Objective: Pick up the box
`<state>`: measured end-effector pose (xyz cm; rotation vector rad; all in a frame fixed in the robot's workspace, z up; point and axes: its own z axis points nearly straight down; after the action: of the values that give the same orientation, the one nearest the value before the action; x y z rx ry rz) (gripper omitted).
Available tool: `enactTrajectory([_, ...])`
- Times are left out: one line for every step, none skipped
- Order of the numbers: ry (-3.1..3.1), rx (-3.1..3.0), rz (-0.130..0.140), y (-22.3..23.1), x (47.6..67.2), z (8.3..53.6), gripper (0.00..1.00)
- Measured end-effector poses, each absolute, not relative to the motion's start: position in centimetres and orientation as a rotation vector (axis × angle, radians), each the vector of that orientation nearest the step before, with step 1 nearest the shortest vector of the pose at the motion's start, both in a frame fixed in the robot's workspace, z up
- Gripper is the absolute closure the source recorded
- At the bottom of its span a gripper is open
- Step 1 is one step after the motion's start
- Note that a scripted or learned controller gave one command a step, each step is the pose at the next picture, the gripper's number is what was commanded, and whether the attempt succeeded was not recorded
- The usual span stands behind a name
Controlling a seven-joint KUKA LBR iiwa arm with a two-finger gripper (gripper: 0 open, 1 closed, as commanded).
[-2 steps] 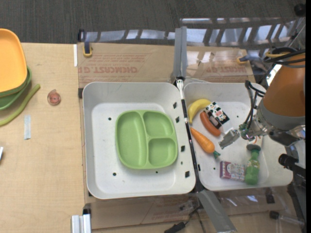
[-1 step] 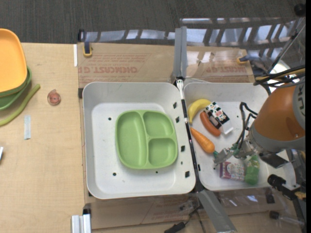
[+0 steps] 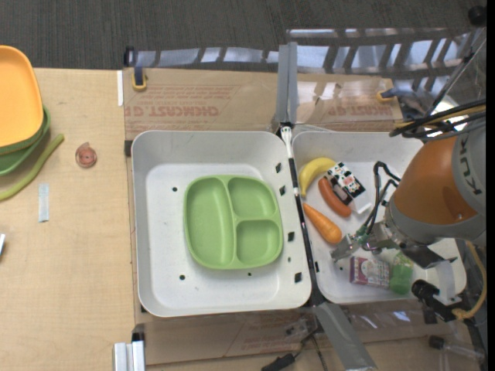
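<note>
Bench: pale wood top under a slanted overhead camera, with cardboard sheeting beneath two shallow white bins set side by side, so you can work one bin while the other serves as a landing place. Left bin (image 3: 155, 207): holds a green divided plate (image 3: 233, 221) lying flat near its middle, three compartments up, nothing on it. Right bin (image 3: 325, 284): holds the loose items, crowded toward its left and near side. Listed from the far end: a banana (image 3: 311, 171), a small black-and-white toy (image 3: 345, 182) just beside it, a red sausage-like piece (image 3: 333, 195) and a carrot (image 3: 323, 222) lying at a slant. Box (image 3: 370, 271): a small pinkish-white carton, lying flat at the near side of the right bin, touching a green item (image 3: 401, 276) on its right. Gripper (image 3: 360, 242): at the end of the arm reaching in from your right, low over the bin, just above the far edge of the box; its metal tip sits between carrot and box. You cannot tell from here whether the fingers are apart or together; the orange band (image 3: 437, 185) and wrist hide them, and nothing shows between them. Judgement: the arm appears placed for a descent on the box, and the neighbouring green item may crowd the grasp. Off-bin: orange and green dishes (image 3: 19, 122) stacked at the bench's far left edge, a small pink object (image 3: 86, 156) nearby.
</note>
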<state>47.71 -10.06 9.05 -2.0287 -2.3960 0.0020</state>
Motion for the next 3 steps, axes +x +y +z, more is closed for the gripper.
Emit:
enactTrajectory([-2.392, -2.034, 0.003, -10.2, 47.7, 9.9, 1.00])
enactTrajectory([-2.392, -2.033, 0.003, -10.2, 47.7, 9.9, 0.00])
enactTrajectory([-2.392, -2.034, 0.003, -14.4, 47.7, 9.1, 0.00])
